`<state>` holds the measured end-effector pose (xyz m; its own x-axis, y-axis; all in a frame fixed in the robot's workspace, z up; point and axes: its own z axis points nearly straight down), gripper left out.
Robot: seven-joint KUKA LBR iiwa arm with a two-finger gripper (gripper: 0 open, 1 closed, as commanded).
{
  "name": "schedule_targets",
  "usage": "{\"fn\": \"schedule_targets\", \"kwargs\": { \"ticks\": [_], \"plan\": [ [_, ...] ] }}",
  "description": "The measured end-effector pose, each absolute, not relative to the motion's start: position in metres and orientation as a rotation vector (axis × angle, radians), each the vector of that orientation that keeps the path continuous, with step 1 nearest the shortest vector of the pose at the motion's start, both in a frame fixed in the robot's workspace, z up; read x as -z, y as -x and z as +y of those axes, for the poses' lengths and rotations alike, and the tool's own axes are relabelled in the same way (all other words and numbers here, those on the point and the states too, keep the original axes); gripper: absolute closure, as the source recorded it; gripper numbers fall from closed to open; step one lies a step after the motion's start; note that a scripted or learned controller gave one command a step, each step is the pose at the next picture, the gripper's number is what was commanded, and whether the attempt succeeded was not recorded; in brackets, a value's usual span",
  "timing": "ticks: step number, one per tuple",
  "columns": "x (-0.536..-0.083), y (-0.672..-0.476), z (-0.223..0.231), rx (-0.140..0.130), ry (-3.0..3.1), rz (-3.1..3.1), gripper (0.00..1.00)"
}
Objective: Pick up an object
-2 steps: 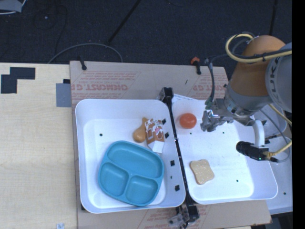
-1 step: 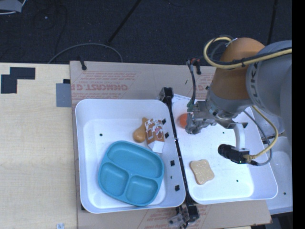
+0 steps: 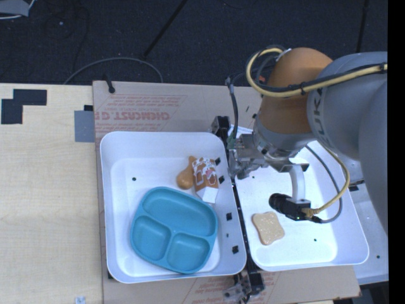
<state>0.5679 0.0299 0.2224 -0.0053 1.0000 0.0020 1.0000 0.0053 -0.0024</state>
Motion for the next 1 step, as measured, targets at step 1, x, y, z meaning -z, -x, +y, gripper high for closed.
{"fn": "schedule_targets", "kwargs": {
  "ticks": [1],
  "plan": [
    [-0.2282, -0.5597, 0.0744, -0.002, 2.214, -2.225, 1.0]
  ]
}}
